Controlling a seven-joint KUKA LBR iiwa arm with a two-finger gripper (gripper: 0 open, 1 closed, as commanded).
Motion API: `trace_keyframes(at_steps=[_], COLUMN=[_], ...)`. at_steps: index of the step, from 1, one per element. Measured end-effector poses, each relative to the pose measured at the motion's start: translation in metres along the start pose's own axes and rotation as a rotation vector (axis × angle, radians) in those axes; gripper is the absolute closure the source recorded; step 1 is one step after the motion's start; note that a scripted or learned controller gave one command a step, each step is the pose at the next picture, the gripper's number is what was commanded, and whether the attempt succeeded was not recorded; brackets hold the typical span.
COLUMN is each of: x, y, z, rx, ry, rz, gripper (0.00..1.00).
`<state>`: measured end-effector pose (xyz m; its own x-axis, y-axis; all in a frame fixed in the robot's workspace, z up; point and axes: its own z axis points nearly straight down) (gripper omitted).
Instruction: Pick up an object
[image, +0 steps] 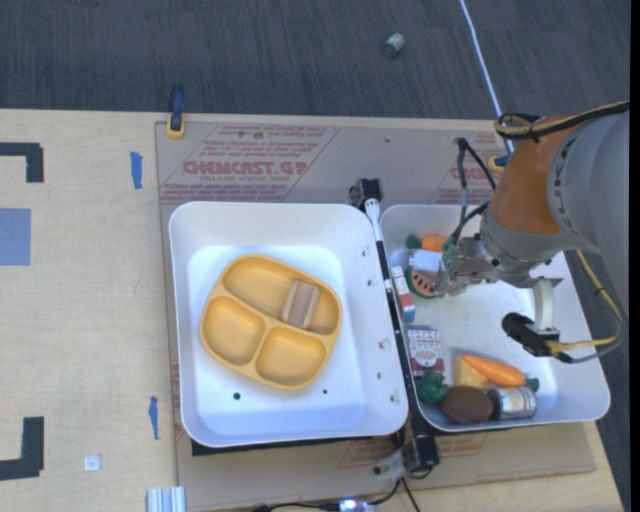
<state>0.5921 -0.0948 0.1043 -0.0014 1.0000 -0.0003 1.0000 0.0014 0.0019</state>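
Observation:
My gripper (455, 272) hangs low in the upper left part of the right bin (480, 325), on the grey arm with the orange band (525, 190). Right beside it to the left lie a watermelon slice (424, 283) and a small white and blue item (425, 262); whether it touches either is unclear. Further back sits a small orange piece (432, 242). At the bin's front lie a red and white carton (425, 350), a carrot (490, 371), a yellow wedge (465, 374), a brown round piece (466, 404) and a small can (512, 402).
The left bin (190, 300) holds a yellow divided plate (240, 330) with a tan block (300, 302) in its upper right compartment. A black cable end (525, 330) dangles over the right bin's middle. The divider (385, 290) between the bins runs just left of the gripper.

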Motion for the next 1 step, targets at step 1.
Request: trace_keyframes(at_steps=[1], x=[-0.0594], y=[-0.048], z=[0.0173], rx=[0.0], ry=[-0.002], rz=[0.002], gripper=[1.0])
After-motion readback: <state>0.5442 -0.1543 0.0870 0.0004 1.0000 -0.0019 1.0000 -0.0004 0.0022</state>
